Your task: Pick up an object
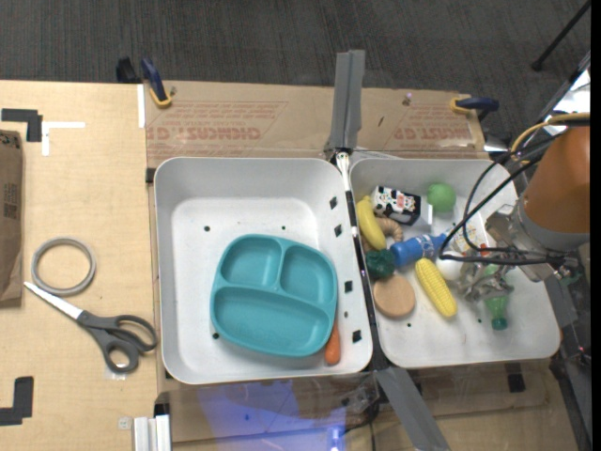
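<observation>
While your hand (pixel 488 285) is hovering, grip state unclear, beside the corn (pixel 435 287), it is perhaps risking nudging it away.

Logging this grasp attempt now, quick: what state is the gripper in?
Gripper: low over the right bin, beside the corn cob; open or closed cannot be told, and no object is visibly held.

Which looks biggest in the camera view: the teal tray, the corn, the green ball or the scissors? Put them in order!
1. Teal divided tray, by far the largest.
2. Scissors, long but thin.
3. Corn cob.
4. Green ball, smallest.
All lie at about the same depth, so the order looks safe.
</observation>
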`<state>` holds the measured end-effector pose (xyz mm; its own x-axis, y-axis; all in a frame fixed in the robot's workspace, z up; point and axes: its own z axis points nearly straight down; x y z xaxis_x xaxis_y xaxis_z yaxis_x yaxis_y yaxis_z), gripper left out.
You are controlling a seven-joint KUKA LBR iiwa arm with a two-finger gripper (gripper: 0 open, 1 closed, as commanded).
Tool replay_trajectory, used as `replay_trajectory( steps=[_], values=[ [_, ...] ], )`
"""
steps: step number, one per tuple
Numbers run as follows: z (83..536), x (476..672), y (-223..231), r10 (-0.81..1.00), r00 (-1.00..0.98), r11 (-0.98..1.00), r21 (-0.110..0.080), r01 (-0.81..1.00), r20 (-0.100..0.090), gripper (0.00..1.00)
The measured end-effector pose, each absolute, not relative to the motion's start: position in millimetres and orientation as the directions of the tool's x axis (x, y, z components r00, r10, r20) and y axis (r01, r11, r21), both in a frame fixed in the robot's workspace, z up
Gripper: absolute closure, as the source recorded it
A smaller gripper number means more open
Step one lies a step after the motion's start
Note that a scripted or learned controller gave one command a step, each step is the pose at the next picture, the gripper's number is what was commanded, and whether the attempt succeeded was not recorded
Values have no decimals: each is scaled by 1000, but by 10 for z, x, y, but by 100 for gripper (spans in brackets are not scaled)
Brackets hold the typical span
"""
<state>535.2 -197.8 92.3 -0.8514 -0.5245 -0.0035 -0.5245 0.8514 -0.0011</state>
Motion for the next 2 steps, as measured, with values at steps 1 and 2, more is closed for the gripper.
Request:
replay_trajectory(
  steps=[1,2],
  values=[
    [920,5352,-1975,-525,-851,851,-1,-525,-3,0],
    [916,4877,-1512,-476,-879,879,1,-476,-1,0]
  ],
)
